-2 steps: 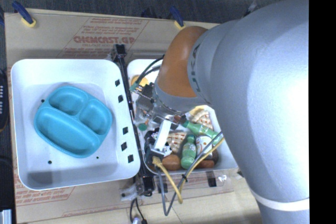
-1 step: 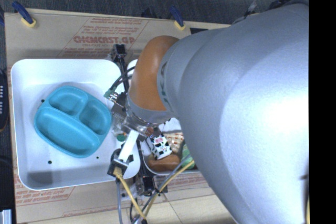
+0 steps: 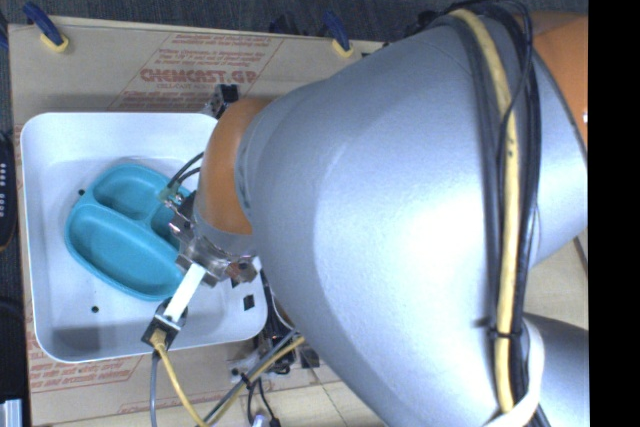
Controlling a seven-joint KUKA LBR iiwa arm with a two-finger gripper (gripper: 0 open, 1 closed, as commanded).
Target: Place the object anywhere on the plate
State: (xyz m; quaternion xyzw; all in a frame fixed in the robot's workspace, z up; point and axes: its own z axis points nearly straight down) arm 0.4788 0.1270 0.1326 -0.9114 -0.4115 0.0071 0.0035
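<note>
Blue and two-welled, the plate [image 3: 125, 235] lies in the left white bin [image 3: 50, 215], toward its nine o'clock side. Grey arm [image 3: 400, 215] looms over most of the table [image 3: 190, 65], its wrist at the plate's three o'clock edge. I cannot tell how the hand stands.

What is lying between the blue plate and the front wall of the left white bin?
In the camera view, bare white bin floor separates the blue plate from the front wall of the white bin; only small dark dots mark it.
</note>
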